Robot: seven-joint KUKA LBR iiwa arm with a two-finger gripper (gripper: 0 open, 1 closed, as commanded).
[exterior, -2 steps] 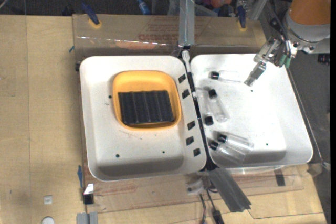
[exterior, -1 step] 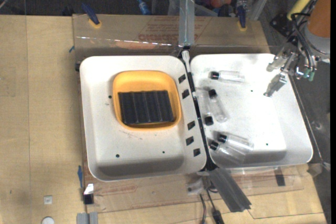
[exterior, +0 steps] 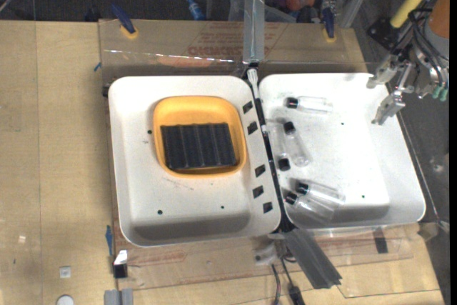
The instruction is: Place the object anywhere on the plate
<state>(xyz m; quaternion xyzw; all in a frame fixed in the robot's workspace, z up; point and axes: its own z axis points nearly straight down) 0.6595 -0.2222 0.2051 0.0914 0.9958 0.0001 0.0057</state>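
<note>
Camera view: gripper (exterior: pixel 385 107) hangs over right bin's (exterior: pixel 371 189) upper-right rim, fingers look slightly apart w/ nothing between, though it's small and blurry. Arm enters from right edge. Clear vials (exterior: pixel 308 104) lie in right bin. Yellow plate (exterior: pixel 163 113) w/ dark grooved block (exterior: pixel 198 146) sits in left bin (exterior: pixel 132 189).

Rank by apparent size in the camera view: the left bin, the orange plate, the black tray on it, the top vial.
1. Left bin
2. Orange plate
3. Black tray
4. Top vial
The gaps are clear; no ties.
</note>
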